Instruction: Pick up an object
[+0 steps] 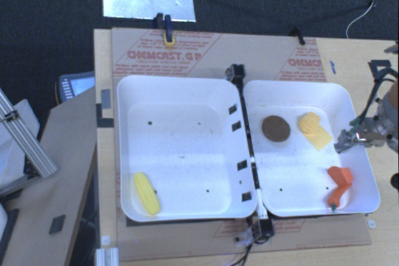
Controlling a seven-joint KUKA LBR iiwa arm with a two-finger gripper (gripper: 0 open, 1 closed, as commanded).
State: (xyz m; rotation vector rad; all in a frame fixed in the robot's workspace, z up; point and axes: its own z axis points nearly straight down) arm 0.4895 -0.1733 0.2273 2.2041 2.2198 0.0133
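Camera view: two shallow white plastic bins. The left bin (181, 96) holds one item, a yellow corn cob (146, 193), near-left corner. The right bin (293, 90) holds three: one flat brown disc (275, 128), one pale yellow wedge-shaped block (314, 129), one orange carrot-shaped piece (338, 184) at near right. The metal gripper (346, 141) sits over the right rim, just beside the block; whether it is spread or pressed together cannot be told.

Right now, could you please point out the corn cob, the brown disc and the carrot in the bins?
corn cob (146, 193), camera view, middle of the yellow cob.
brown disc (275, 128), camera view, centre of its top face.
carrot (338, 182), camera view, its orange body.
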